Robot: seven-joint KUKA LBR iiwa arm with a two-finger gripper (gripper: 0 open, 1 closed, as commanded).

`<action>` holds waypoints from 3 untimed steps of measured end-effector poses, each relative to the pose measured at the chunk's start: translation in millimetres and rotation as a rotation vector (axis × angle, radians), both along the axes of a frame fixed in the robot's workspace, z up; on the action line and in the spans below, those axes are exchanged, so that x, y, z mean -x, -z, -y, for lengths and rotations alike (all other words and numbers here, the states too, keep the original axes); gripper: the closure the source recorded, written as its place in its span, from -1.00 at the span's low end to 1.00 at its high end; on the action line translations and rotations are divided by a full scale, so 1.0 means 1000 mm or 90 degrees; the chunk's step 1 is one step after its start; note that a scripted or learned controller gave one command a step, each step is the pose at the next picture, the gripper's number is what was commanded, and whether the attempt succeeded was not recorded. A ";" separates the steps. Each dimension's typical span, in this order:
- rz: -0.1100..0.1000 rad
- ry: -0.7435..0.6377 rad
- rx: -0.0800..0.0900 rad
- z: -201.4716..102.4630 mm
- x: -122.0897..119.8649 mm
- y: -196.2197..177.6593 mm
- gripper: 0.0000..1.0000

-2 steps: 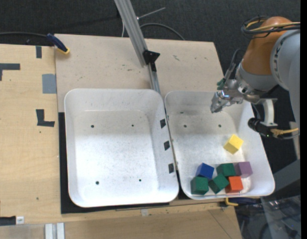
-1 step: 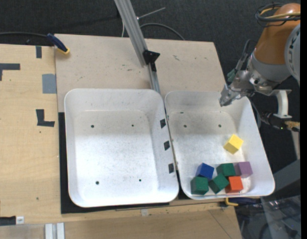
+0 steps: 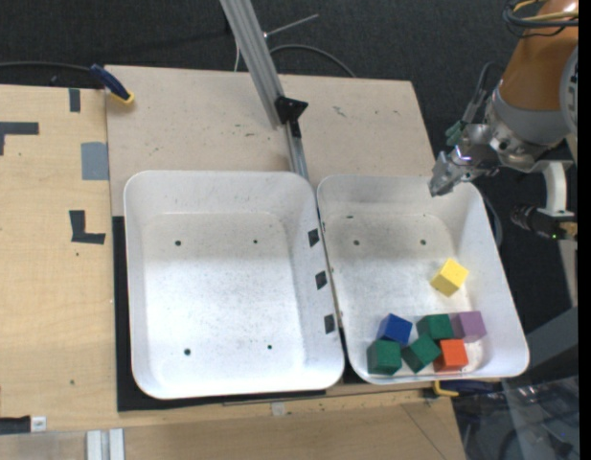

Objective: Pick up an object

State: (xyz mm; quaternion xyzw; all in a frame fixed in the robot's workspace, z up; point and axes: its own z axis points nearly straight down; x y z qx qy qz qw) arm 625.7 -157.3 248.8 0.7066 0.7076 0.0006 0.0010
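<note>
White plastic forms both shallow bins on the bench. The left bin [image 3: 218, 276] shows a speckled floor. The right bin [image 3: 410, 228] holds seven small cubes: a yellow cube [image 3: 450, 277] lies apart near the right wall, while a blue cube [image 3: 395, 329], three dark green cubes [image 3: 384, 356], an orange cube [image 3: 453, 354] and a purple cube [image 3: 470, 325] cluster at the near edge, touching or just beside one another. The grey arm with the orange band [image 3: 539, 65] enters from the right. Its gripper [image 3: 444, 182] hangs over the far right corner of the right bin, well apart from every cube. Gripper state: cannot tell from this view.
</note>
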 end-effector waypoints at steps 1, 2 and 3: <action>-0.002 -0.003 -0.001 -0.063 -0.004 0.010 1.00; -0.003 -0.003 -0.001 -0.119 -0.010 0.022 1.00; -0.002 -0.003 -0.001 -0.165 -0.015 0.027 1.00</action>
